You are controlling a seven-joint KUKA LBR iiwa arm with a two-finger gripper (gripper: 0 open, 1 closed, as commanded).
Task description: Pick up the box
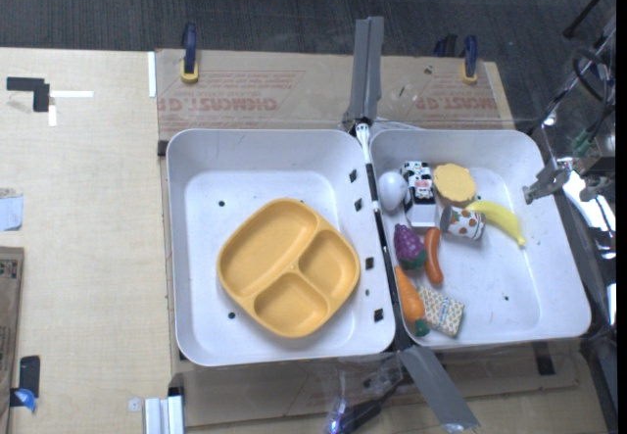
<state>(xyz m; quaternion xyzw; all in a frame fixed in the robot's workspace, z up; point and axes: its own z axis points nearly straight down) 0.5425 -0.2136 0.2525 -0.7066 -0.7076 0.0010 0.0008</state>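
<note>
A small white box with black cow patches [418,183] lies in the right bin [549,314], near its upper left and close to the divider. A white egg-shaped thing [391,190] touches its left side, and a jar with a tan lid [455,184] sits at its right. My gripper [542,189] hangs at the bin's right rim, well to the right of the box and apart from every object. Nothing is held in it.
A yellow divided plate [287,267] fills the left bin [186,226]. Around the box lie a small can [463,223], a banana [503,219], purple grapes [409,245], two carrots [410,297] and a patterned packet [443,313]. The right bin's lower right floor is bare.
</note>
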